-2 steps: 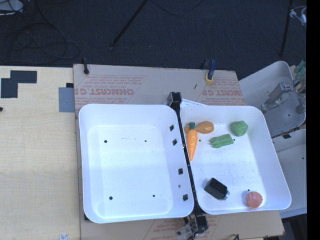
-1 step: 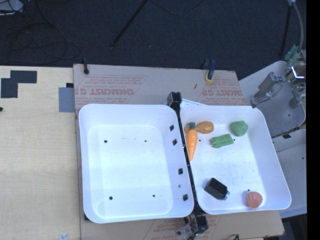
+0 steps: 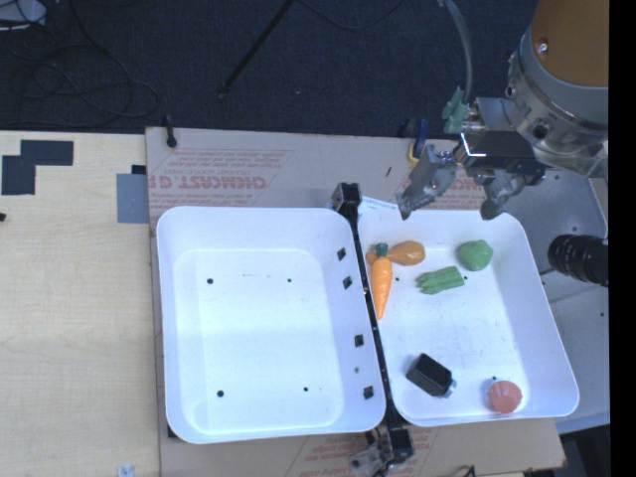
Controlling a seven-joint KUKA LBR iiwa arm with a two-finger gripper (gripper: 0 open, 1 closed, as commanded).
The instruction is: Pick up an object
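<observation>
My gripper (image 3: 452, 207) hangs open above the back edge of the right bin (image 3: 542, 296), its two fingers spread wide with nothing between them. Below it in the right bin lie an orange carrot (image 3: 381, 278) by the divider, a small orange-yellow piece (image 3: 406, 253), a green round object (image 3: 475, 254) and a green elongated vegetable (image 3: 440, 280). Nearer the front of that bin sit a black block (image 3: 430, 375) and a pink-red round fruit (image 3: 504, 397).
The left bin (image 3: 184, 266) stands beside the right one, joined at a black divider (image 3: 363, 296). Both rest on a cardboard sheet (image 3: 238, 172) on the wooden bench. Cables run across the dark floor behind.
</observation>
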